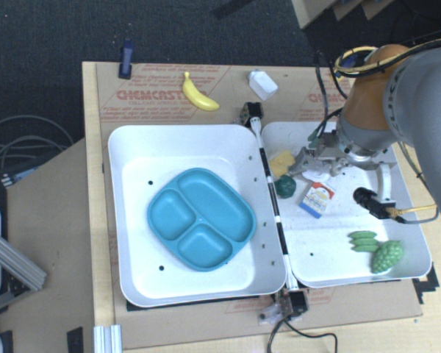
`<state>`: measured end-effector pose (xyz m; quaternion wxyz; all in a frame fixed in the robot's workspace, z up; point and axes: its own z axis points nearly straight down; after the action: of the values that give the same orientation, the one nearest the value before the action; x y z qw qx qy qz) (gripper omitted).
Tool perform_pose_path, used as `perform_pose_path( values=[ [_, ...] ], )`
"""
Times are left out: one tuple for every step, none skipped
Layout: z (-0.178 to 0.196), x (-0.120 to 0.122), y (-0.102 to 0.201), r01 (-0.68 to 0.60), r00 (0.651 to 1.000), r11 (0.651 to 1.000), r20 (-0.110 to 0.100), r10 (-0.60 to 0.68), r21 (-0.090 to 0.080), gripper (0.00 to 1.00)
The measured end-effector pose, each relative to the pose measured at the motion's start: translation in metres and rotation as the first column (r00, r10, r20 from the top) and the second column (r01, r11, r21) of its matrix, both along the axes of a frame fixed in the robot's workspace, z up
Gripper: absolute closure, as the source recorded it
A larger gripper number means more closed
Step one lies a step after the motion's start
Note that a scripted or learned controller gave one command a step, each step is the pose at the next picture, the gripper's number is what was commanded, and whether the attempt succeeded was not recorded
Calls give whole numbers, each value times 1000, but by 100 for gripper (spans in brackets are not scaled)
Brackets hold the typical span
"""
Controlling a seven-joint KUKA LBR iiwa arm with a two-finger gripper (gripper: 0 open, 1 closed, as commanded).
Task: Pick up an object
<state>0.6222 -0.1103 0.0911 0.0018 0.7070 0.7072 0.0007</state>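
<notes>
1. The pincer (321,169) sits low over the upper part of the right bin (331,259). From my feed I cannot tell whether it is apart or together.
2. I see nothing raised off the bin floor, so I judge the pick not yet made.
3. Closest candidates: a small carton (317,199) lies just below the pincer, a dark green ball (285,188) rests near the bin's left wall, and a yellow piece (281,160) lies just above the ball.
4. A green pod (364,240) and a knobbly green piece (387,256) lie together in the bin's lower right corner, well apart from the pincer.
5. The left bin (140,271) holds a blue divided plate (200,218); a banana (198,94) lies outside on the tabletop (154,112).
6. Left to do, as I read it: settle on one thing, likely the carton, grip it and lift it clear.
</notes>
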Motion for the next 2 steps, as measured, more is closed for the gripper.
perform_pose_path(
  values=[
    [-7, -48, 11, 1, 1000, 1000, -6, -1, 2, 0],
    [3, -47, 11, 1, 1000, 1000, -4, -1, 2, 100]
  ],
)
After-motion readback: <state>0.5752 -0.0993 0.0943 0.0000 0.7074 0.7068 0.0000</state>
